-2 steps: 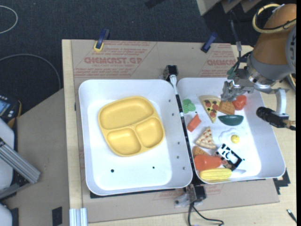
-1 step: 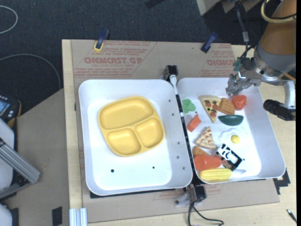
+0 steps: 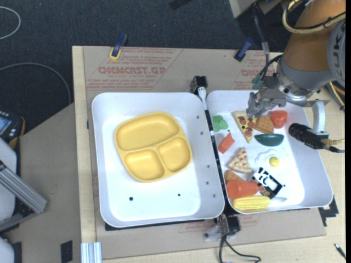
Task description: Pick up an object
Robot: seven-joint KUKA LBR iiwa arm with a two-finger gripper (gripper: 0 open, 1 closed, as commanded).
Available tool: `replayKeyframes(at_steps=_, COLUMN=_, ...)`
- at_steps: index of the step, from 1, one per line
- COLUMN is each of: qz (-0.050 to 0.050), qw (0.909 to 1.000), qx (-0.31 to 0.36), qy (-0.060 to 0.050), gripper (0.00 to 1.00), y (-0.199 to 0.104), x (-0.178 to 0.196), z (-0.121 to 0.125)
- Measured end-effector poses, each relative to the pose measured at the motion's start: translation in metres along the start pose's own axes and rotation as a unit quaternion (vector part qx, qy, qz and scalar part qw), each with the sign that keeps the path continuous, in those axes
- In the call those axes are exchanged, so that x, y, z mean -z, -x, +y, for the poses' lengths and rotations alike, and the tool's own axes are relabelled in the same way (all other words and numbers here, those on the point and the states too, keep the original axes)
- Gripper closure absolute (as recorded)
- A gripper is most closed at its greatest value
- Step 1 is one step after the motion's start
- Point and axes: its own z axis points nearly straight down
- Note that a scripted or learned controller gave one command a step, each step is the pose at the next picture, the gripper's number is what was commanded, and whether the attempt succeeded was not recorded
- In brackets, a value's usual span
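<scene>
My gripper (image 3: 256, 113) hangs low over the far part of the right bin (image 3: 307, 169), just above a pizza slice (image 3: 242, 123) and an orange waffle piece (image 3: 265, 126). Close by lie a red toy fruit (image 3: 279, 118), a dark green curved piece (image 3: 270, 139), a green leafy piece (image 3: 220, 123) and an orange-red chunk (image 3: 226, 143). Nearer the front are a second pizza slice (image 3: 239, 160), a fried egg (image 3: 272, 160), a red pepper (image 3: 241, 188), a corn cob (image 3: 252, 203) and a black-and-white item (image 3: 268, 181). Nothing visibly hangs from the gripper.
The left bin (image 3: 109, 196) holds a yellow divided plate (image 3: 153, 146). A black cylindrical part (image 3: 305, 135) sticks out over the right bin's right side. The bins' shared wall (image 3: 213, 158) runs down the middle. Clamps (image 3: 116, 47) sit at the board's far edge.
</scene>
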Motion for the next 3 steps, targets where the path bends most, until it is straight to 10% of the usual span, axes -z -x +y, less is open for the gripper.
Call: replayKeyframes(at_steps=3, qz=-0.001, qw=1.0, qx=-0.002, qy=0.0, gripper=1.0, y=-0.072, x=-0.005, z=-0.05)
